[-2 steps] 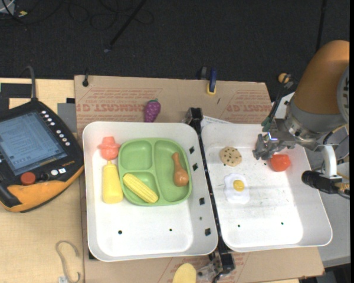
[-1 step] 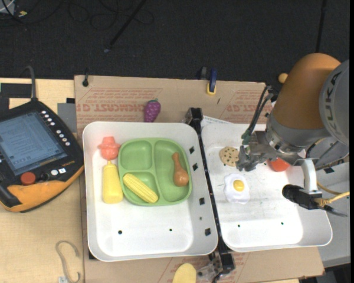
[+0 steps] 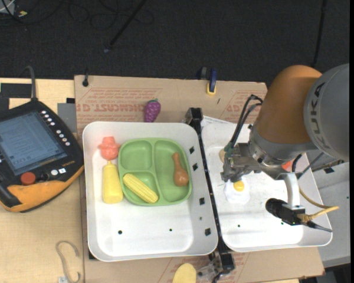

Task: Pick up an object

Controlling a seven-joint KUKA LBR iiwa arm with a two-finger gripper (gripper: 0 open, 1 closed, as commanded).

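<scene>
The bench point(image 3: 35, 240) is pale wood-toned board, backed by dark carpet-like flooring strewn with black cables. A brown cardboard sheet point(image 3: 124, 99) lies under both bins; its printed red lettering appears reversed and I cannot read it.

My arm point(image 3: 307, 114), grey with an orange band, bears white letters on the grey casing, partly cut off, reading roughly "KUK".

The left bin point(image 3: 141, 234) is shallow, white, smooth plastic with rounded corners. The right bin point(image 3: 265, 234) matches it and touches it along the centre seam.

A control pendant point(image 3: 29, 152) with a grey screen and orange underside rests on the bench at left.

In the left bin sits a green divided tray point(image 3: 165, 155), glossy. A yellow corn cob point(image 3: 140, 188) lies in its lower compartment, a brown drumstick point(image 3: 179, 168) in the right one. Beside the tray: a yellow bottle-shaped toy point(image 3: 111, 183) and a pink toy point(image 3: 108, 148).

My gripper point(image 3: 235, 171) hangs over the right bin, directly above a white fried-egg toy point(image 3: 237, 191) with yellow yolk. Whether my hand is clenched or released, I cannot tell.

A purple grape toy point(image 3: 152, 109) rests on the cardboard.
</scene>
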